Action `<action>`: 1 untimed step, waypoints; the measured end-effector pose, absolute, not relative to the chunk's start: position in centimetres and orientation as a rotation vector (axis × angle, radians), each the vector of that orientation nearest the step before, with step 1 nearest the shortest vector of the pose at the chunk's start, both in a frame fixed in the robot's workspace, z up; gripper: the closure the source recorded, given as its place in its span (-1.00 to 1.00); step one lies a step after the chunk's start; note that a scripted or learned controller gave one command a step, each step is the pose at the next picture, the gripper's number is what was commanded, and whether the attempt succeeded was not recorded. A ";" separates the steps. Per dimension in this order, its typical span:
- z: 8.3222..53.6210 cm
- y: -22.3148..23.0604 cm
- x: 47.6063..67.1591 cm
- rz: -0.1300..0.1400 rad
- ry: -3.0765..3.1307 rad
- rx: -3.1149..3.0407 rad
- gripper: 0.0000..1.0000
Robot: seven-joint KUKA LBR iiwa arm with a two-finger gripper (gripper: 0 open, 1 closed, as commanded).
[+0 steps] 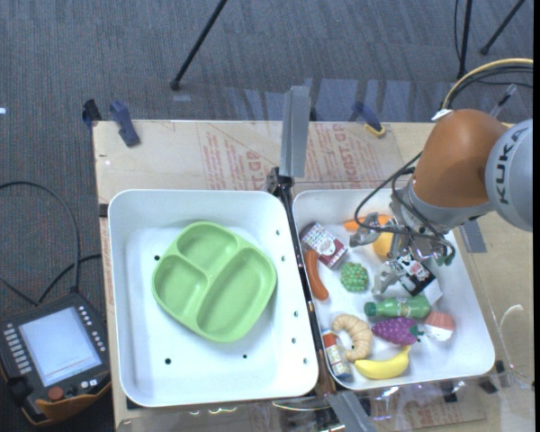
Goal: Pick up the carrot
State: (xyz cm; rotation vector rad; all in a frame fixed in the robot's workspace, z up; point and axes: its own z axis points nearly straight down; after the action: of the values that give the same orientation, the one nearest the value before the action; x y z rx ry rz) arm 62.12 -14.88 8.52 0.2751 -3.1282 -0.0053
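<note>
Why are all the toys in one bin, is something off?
Nothing looks spilled or broken. The toy food is simply jumbled loosely in the right bin, and the green plate sits slightly askew in the left bin.

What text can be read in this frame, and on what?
"KUKA": on the arm, partly cut off.
Red print on the bench board: upside down, too blurred to read.
Labels on the red packet and green bottle: too small to read.
</note>
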 end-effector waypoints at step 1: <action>8.6 -12.4 63.2 -0.005 -3.103 0.487 -1.00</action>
State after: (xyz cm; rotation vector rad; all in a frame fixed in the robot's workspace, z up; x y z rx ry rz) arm 63.15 -12.37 8.57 0.4869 -3.1035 -0.0045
